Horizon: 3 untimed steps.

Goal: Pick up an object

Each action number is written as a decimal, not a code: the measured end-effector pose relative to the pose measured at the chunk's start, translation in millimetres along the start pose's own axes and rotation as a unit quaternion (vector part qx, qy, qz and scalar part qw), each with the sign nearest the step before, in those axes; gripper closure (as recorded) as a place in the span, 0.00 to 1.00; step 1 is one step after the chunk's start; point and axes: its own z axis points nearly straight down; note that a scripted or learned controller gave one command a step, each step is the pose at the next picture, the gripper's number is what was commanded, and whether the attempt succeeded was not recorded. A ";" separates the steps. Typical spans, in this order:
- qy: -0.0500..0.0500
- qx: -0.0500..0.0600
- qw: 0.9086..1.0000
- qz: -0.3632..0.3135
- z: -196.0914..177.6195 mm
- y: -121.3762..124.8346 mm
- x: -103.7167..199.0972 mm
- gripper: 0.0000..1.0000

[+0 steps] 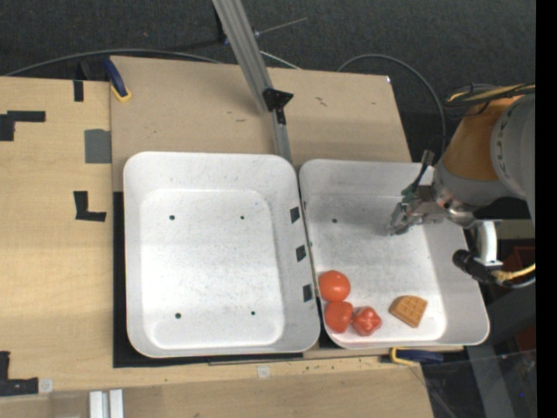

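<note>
Near the right bin's (365, 181) front: three red-orange fruits (335, 286).

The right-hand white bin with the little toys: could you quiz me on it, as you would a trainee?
1. True or false: the gripper hangs over the right-hand shallow white plastic bin.
2. How many red rounded toys lie along that bin's near edge?
3. Which lies nearest the gripper: A the round orange-red ball, B the tan waffle-like piece, C the lumpy red piece?

Key: 1 true; 2 three, counting the red piece between ball and lumpy piece; 3 A.
</note>
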 end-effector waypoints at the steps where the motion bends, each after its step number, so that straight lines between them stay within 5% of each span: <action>1: 0.000 -0.003 1.000 0.000 -43.7 6.0 3.0 1.00; 3: -0.001 -0.004 1.000 0.000 -161.0 17.2 11.0 1.00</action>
